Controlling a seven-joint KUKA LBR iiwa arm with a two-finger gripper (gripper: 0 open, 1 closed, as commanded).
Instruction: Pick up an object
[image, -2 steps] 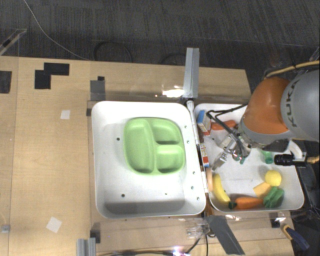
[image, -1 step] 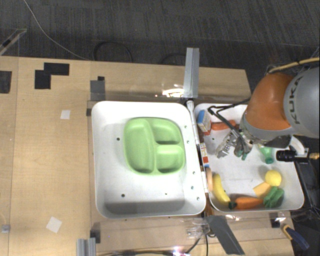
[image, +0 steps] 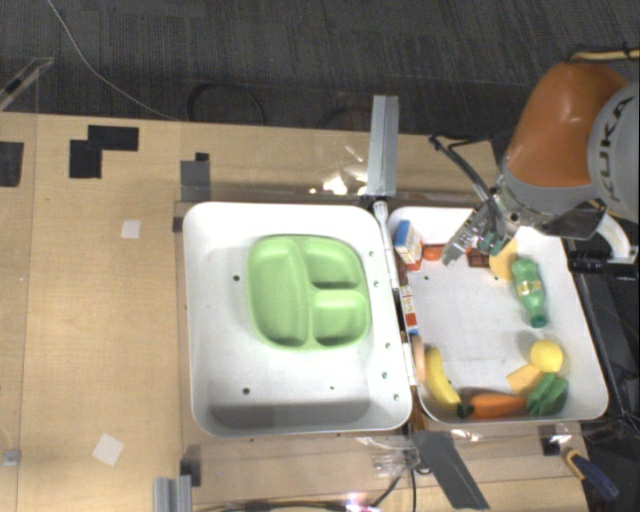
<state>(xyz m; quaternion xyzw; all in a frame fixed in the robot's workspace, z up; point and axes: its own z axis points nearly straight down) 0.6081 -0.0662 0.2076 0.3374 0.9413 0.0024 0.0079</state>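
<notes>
Pale wooden bench (image: 90, 300), 2 white bins (image: 215, 400) (image: 585, 340) side by side

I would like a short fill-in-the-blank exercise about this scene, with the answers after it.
1. The green divided plate lies in the ____ bin.
2. The green bottle lies in the ____ bin.
3. The banana lies beside the ____ carrot.
4. The gripper hovers over the ____ bin.

Answers: left; right; orange; right
</notes>
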